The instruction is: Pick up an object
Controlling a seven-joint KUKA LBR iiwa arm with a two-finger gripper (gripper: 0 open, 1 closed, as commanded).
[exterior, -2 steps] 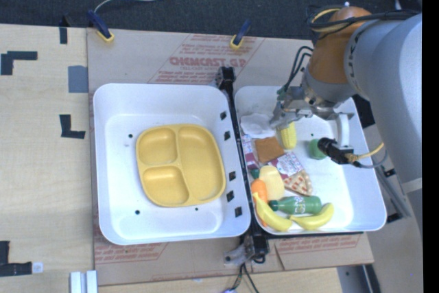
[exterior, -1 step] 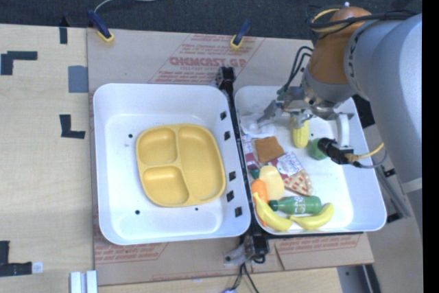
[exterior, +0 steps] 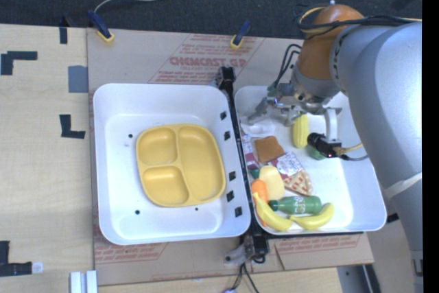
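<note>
**Plainly, my gripper hangs over the far corner of the crowded bin**

Looking down from the one camera, my arm [exterior: 384, 79] reaches in from the right and puts my gripper [exterior: 263, 108] over the far left corner of the right bin [exterior: 351, 175]. I cannot tell whether it is released or clenched, or whether it has anything.

The things to pick all lie in that bin. A crumpled white scrap [exterior: 257, 127] sits just beneath the gripper, and a corn cob [exterior: 300, 131] lies just beside my wrist. Nearer the camera come a brown slice of bread [exterior: 269, 147], a patterned packet [exterior: 289, 162], a pizza slice [exterior: 300, 183], a pale yellow block [exterior: 271, 180] and a carrot [exterior: 258, 190]. They are crowded together and touching. Along the near wall a green bottle [exterior: 300, 204] lies on its side, with one banana [exterior: 271, 216] and a second banana [exterior: 317, 217] against it.

The left bin [exterior: 116, 120] holds a yellow divided plate [exterior: 182, 165]. Black clips [exterior: 225, 76] join the two bins along their shared wall, close to the gripper.

Both bins rest on a brown sheet [exterior: 158, 58] held by two clamps [exterior: 101, 31]. It is printed in red with "CHEMCAST" [exterior: 204, 62]. The smaller red print and the labels on the bottle and packet are too small to read.
</note>
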